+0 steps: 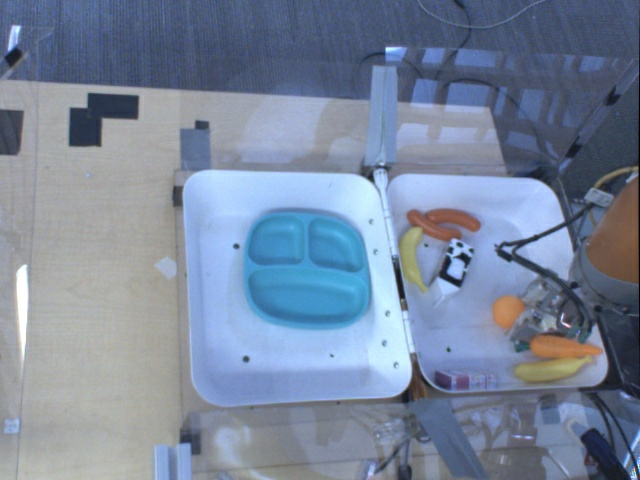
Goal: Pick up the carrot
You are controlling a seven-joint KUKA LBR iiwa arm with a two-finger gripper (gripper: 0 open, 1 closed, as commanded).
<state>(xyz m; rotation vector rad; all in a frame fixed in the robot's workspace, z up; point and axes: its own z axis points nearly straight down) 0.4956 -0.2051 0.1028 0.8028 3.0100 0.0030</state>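
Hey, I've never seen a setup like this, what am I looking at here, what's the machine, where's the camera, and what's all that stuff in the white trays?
One camera looks down at a slant on a wooden bench with two shallow white bins. The left bin holds a blue divided plate. The right bin holds toy food: a carrot near its right edge, a yellow banana just below the carrot, an orange, another banana, hot dogs, a black and white carton and a small flat box. The machine is a robot arm reaching in from the right. Its hand sits low by the carrot; whether it grips anything is too cluttered to tell.
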